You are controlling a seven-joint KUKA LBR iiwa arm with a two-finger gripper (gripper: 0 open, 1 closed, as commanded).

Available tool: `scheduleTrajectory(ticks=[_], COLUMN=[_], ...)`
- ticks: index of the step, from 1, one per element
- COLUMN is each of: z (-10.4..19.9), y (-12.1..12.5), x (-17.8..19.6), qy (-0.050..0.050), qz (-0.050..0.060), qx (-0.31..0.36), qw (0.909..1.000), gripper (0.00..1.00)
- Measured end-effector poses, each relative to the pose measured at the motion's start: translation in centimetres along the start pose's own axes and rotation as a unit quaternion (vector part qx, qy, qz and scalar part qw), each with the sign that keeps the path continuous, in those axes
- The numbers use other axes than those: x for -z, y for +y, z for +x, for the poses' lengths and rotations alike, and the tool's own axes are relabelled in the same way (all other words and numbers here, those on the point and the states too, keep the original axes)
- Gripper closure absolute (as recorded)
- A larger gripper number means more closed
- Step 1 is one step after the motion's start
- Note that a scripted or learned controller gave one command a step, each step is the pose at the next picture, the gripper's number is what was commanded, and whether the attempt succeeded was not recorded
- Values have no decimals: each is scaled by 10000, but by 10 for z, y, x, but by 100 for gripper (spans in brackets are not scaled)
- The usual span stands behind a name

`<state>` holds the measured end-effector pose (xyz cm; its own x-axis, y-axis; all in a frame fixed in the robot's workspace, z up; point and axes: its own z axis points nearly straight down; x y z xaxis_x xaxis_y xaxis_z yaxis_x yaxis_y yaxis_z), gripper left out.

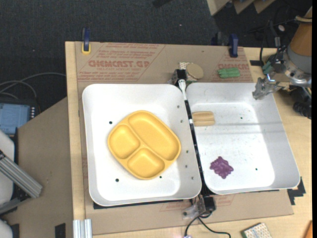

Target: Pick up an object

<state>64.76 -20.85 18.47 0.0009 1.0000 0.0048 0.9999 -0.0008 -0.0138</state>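
Two items, right bin [277, 133]: tan oblong piece [203, 118] at 10 o'clock, purple knobbly lump [221, 167] at 6. Gripper [261, 91] at 1, empty; spread can't tell.

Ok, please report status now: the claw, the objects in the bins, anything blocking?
Claw over right bin far right corner, holding nothing. Tan piece and purple piece lie in right bin; yellow tray in left bin. Nothing blocking.
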Motion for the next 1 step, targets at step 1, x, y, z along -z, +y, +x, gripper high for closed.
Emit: scheduleTrajectory(ticks=[1], z=[-15], y=[19], x=[136], qy=[-57], qz=[-148], qx=[9], qw=[9999], gripper=[100])
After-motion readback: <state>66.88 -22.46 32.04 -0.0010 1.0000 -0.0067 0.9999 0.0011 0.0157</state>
